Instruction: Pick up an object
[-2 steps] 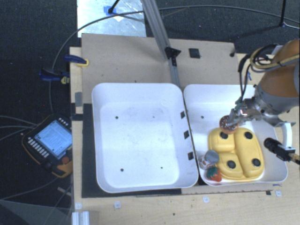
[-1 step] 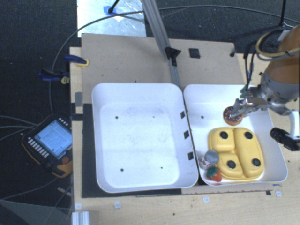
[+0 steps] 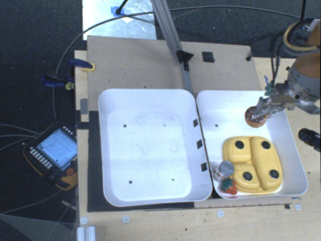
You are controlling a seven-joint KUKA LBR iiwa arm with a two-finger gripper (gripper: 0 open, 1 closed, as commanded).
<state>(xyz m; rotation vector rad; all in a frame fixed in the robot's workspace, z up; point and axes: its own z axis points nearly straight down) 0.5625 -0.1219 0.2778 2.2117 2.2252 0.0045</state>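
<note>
Claw (image 3: 259,115) over brown round object (image 3: 254,117)

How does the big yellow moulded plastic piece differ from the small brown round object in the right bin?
The yellow moulded plastic piece is far larger than the small brown round object. The yellow piece is blocky with four dark spots on top; the brown one is a plain disc shape. The yellow piece lies near the bin's front, apart from the gripper; the brown one sits right at it. Both are in the right white bin.
</note>
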